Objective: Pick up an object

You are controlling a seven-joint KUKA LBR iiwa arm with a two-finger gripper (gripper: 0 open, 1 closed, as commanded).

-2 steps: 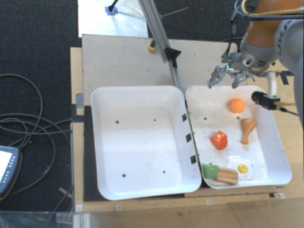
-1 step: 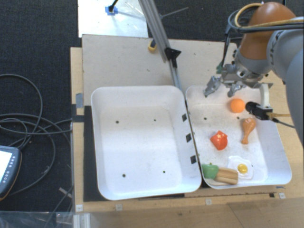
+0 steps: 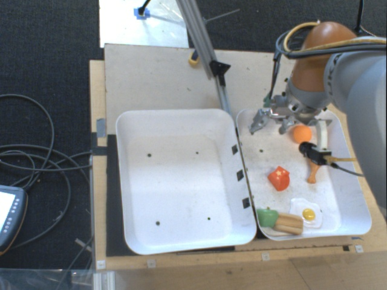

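So here's where we're at: the gripper [image 3: 270,124] hangs low over the right bin [image 3: 357,219], up in its 11 o'clock corner. As far as we can make out, the two grey fingers [image 3: 258,124] are spread apart with just bare bin floor between them, so it's got hold of nothing.

The closest candidate is the orange ball [image 3: 302,133]. It sits on the bin floor just beside the gripper, at its 3 o'clock, and doesn't look to be touching the fingers. Other options:
- a red piece [image 3: 279,178] near the middle of the bin, roughly 6 o'clock from the gripper
- a thin orange stick [image 3: 313,173] at that piece's 3 o'clock
- along the bin's 6 o'clock edge, a green piece [image 3: 266,216] right up against a tan roll [image 3: 288,223]
- a fried egg toy [image 3: 308,214] just beside those two

Our guess on handling: the ball looks like plastic play food, so it's probably light, fairly stiff and not fragile. The trouble is that it's round and smooth. Pinch it off-centre and we reckon it squirts out or rolls away. We'd straddle it from straight above and close across the widest part. If that proves fiddly, the red piece looks chunkier and has open floor all round it, so it's probably the more forgiving grab.
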